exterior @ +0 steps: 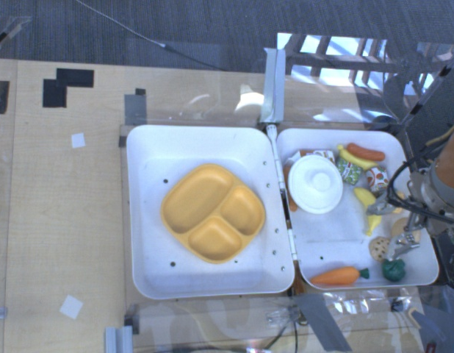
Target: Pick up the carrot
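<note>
The carrot (335,276), orange with a small green stub at its right end, lies flat along the front wall of the right bin (326,248). My gripper (391,225) hangs over the right side of that bin, up and to the right of the carrot and apart from it. Its two metal fingers (377,209) are spread open with nothing between them.
A white round bowl (317,184) sits at the right bin's back left. A banana (357,157), a red sausage (368,153), a cookie (377,248) and a green toy (394,270) lie nearby. The left bin (150,271) holds a yellow divided plate (214,212).
</note>
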Robot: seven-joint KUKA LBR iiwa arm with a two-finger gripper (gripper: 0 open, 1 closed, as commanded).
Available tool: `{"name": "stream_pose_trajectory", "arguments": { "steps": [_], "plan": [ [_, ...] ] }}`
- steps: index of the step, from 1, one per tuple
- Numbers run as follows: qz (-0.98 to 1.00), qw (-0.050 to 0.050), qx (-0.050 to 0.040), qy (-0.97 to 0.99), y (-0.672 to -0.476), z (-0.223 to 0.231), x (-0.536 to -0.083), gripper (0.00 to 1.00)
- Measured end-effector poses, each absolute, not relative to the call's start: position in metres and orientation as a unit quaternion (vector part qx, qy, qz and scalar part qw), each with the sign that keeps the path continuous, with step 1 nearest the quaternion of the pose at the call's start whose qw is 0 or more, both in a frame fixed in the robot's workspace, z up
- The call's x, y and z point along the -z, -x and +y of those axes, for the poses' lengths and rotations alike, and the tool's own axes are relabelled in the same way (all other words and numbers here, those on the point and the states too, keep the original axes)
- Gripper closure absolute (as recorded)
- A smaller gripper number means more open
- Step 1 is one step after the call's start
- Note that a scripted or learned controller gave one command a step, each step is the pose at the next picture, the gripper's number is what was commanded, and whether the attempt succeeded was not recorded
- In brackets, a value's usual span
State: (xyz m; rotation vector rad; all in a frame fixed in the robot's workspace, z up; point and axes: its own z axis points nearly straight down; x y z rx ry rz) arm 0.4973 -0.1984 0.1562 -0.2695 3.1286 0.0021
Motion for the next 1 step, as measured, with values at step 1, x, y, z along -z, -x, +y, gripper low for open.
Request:
{"name": "stream_pose_trajectory", "arguments": {
  "steps": [1],
  "plan": [
    [0.991, 0.001, -0.0021, 0.136, -0.5058, -0.1047, -0.1326, 0.0]
  ]
}}
